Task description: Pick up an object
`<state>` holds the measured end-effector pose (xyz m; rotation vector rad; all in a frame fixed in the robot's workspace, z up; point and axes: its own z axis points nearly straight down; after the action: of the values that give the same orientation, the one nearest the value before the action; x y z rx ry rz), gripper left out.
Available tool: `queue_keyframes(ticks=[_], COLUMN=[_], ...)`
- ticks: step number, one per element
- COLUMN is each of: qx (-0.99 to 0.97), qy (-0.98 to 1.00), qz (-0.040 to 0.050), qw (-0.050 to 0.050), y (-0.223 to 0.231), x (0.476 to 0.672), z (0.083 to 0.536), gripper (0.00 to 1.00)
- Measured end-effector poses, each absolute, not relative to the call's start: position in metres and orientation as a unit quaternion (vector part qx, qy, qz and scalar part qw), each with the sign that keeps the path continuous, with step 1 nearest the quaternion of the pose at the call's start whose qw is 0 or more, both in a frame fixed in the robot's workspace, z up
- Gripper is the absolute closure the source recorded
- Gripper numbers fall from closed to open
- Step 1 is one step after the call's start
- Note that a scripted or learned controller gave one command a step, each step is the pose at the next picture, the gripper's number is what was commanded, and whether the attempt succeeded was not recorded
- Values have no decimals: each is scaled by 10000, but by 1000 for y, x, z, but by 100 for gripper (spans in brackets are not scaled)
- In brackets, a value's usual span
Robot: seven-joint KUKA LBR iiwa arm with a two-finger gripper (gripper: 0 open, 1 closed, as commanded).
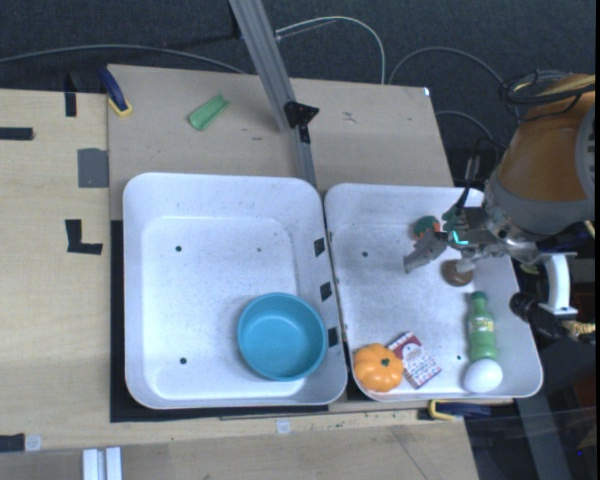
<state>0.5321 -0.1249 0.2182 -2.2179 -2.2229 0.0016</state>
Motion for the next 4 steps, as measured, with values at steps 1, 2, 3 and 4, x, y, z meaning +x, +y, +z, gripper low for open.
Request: queue_keyframes(ticks=[1, 2, 3, 4], qx=[-7064, -7068, -7067, -7063], qy=[-7078, -7074, -7075, -7079], qz=[21, 25, 10, 6], qw=[24, 29, -2, 12], y=[-118, -122, -122, -120], x=[538, 536, 536, 536], z=[169, 124, 88, 99], gripper=[0, 0, 0, 100])
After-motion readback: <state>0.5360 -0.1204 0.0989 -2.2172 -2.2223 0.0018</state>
